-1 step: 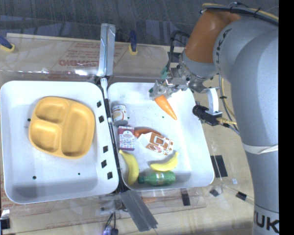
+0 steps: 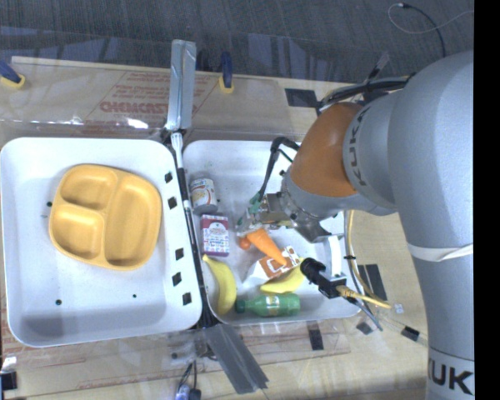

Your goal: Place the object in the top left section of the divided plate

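Your hand [image 2: 262,215] hangs low over the right bin [image 2: 233,152], just above the carrot [image 2: 262,242]; grip unclear.

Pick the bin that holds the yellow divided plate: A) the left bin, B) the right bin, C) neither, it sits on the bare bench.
A: the yellow divided plate lies in the left bin, while the banana and green bottle lie in the right one.

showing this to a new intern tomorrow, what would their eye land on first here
Probably the big grey arm with its orange band, reaching in from the right over the right bin. Next, the yellow divided plate alone in the left bin. Then the clutter below the end effector: a banana, a green bottle, a small can.
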Motion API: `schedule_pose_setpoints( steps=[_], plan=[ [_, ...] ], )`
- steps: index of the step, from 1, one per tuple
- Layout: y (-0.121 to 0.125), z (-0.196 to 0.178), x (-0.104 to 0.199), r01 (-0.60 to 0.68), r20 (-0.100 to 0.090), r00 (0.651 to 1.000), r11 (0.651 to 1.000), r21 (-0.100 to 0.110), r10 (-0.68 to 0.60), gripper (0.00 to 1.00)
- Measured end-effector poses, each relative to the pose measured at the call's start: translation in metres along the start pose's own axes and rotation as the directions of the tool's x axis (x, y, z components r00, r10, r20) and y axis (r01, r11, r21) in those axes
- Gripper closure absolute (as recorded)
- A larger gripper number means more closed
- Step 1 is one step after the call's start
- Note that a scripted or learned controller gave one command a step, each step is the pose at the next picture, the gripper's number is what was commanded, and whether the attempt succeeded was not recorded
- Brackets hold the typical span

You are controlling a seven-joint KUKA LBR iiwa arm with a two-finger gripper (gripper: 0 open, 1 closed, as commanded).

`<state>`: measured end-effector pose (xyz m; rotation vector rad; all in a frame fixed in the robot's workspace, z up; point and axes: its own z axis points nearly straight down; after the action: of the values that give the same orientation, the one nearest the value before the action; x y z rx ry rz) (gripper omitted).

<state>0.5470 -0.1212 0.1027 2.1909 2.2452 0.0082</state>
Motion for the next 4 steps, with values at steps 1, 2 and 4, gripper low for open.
schedule_pose_setpoints(
  steps=[1, 2, 4],
  plan=[
    [-0.048, -0.19, 0.038, -0.106, 0.001, 0.994, 0.994, 0.007, 0.106, 1.0],
    [-0.052, -0.341, 0.03, 0.403, -0.001, 0.915, 0.915, 0.005, -0.403, 1.0],
    [-0.066, -0.161, 0.105, 0.658, -0.001, 0.753, 0.753, 0.003, -0.658, 1.0]
  ],
)
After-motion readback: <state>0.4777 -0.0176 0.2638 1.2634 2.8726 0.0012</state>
